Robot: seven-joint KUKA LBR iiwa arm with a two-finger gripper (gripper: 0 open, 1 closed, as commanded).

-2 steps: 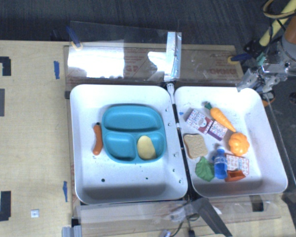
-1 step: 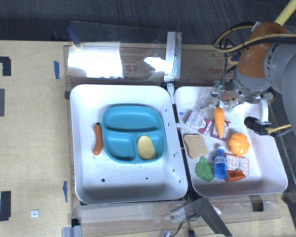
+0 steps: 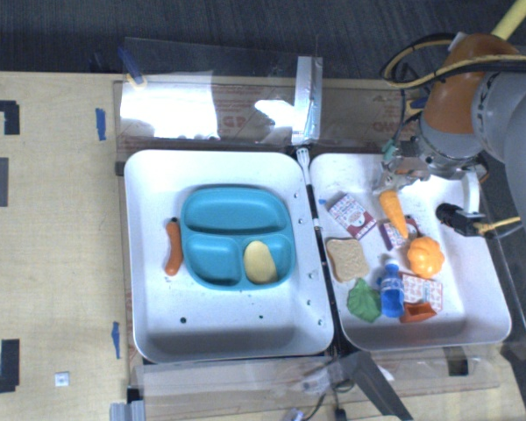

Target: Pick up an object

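gripper (image 3: 393,181) at upper right of frame, over right bin (image 3: 482,323), just above carrot (image 3: 393,212); can't tell its opening.

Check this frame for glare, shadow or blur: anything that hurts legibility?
Camera view: strong white glare on the clear panel behind the left bin washes out detail there; both bins are evenly lit, with soft shadows; the small packets in the right bin are too soft to read; the pincer looks slightly blurred.

Pale wooden bench (image 3: 44,261) under dark carpeted floor (image 3: 202,7), glare behind.
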